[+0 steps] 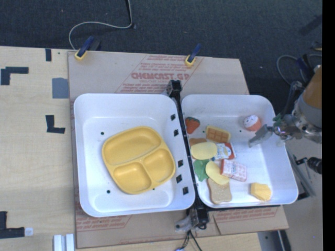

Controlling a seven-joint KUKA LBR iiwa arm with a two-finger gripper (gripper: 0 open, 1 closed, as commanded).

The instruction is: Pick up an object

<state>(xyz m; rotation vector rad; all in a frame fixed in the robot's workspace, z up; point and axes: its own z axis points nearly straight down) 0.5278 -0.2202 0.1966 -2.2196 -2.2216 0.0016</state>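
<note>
Two white bins are sitting side by side on the bench. Nearest in the right bin [280,192], one yellow block [260,191] and one bread slice [220,190] are lying by the front wall. Behind them one red-and-white packet [234,169], one green leaf [200,168] and two pale yellow ovals [204,150] are crowding together, with one waffle [218,134], one strawberry [193,124] and one orange-and-white piece [252,122] lying farther back. The left bin [86,140] is holding one yellow divided plate [138,159]. The gripper [260,136] is hanging over the right bin's right side; its fingers are reading as a single grey wedge with nothing between them, so I cannot tell their state.
</note>
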